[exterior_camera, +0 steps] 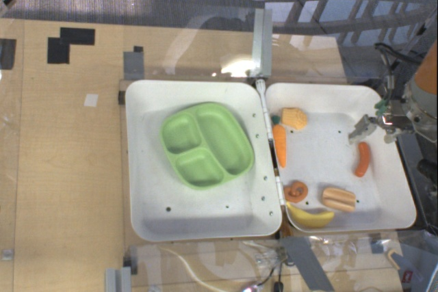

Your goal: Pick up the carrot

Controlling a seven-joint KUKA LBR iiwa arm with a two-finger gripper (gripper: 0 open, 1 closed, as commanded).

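Camera view, right bin: carrot lengthwise against the left wall, below a yellow sponge. Sausage, bread roll, banana elsewhere. Gripper near the right wall above the sausage, finger spacing indistinct, holding nothing. Left bin: green plate.

Arm cut off at right edge; end effector fingers unclear.
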